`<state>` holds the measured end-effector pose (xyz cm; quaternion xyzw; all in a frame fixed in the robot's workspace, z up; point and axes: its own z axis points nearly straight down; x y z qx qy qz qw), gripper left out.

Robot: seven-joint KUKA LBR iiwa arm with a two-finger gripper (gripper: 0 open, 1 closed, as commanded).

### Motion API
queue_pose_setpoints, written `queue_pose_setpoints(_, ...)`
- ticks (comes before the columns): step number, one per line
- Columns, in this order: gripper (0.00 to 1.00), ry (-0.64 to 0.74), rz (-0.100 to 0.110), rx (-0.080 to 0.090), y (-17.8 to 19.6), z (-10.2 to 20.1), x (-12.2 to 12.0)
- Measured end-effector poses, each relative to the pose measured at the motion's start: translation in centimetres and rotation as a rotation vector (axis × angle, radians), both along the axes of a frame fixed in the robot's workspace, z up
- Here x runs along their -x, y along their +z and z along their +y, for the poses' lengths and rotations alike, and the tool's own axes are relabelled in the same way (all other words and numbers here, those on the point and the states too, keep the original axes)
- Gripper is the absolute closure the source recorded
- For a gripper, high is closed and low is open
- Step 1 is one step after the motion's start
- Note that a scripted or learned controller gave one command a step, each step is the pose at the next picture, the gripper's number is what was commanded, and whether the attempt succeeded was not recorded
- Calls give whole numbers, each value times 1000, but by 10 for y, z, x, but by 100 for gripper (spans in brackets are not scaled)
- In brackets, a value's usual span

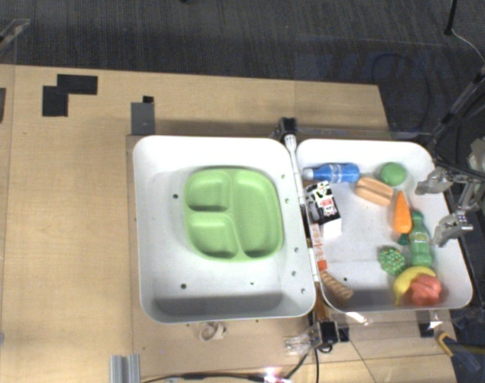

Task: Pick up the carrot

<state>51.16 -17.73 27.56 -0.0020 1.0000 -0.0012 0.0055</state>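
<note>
- Nearest the camera, at the front of the right bin (466, 294), a yellow and red toy fruit pile (418, 286) sits with a green bumpy piece (392, 258) just behind it; a brown piece (336, 286) lies by the front-left wall.
- The carrot (402, 212) lies in the middle-right of that bin, orange, its length running front to back, touching a green bottle-like item (419, 242) at its near end.
- The tool (450, 207) hangs at the bin's right rim, just beside the carrot and not touching it; its two fingers stand apart, with nothing between them.
- To do this step well, I judge the tool should shift left over the carrot's middle, fingers straddling its narrow width, then descend clear of the green neighbour.
- Farther back lie a hot dog (375, 190), a green ball (392, 173) and a blue bottle (332, 171).
- The left bin (147, 214) holds a green divided tray (230, 212) on the counter (59, 238).
</note>
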Motion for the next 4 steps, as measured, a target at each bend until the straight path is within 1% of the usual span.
queue_pose_setpoints(1,0,112,12,-5,-168,1,17)
queue_pose_setpoints(2,0,129,-15,7,-179,-30,-85)
queue_pose_setpoints(3,0,104,-5,4,-181,-30,-114)
queue_pose_setpoints(4,0,144,-6,2,-185,-27,-101)
